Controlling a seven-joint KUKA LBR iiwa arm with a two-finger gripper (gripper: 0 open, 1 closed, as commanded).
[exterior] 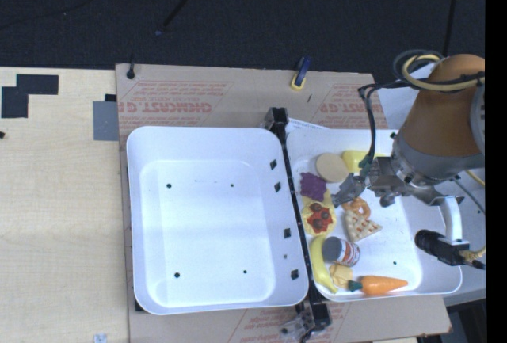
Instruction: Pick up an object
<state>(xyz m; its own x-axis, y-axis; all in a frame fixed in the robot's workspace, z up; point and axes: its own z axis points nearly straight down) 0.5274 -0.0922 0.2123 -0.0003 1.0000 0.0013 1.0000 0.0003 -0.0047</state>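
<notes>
Two white bins sit on cardboard (198, 100) printed with red lettering, reversed and too blurred to read. One bin (158, 145) lies left; the other bin (412, 274) holds toys near its left wall: a cookie (331, 167), grapes (313, 185), pizza (318, 216), waffle (362, 227), can (343, 251), banana (319, 262) and, by its bottom edge, a carrot (382, 283). Above the pretzel (356, 209) hangs the gripper (354, 189); how its fingers stand cannot be told.

Toys (348, 230) crowd right bin (428, 274), apparently under end effector (354, 189).
</notes>
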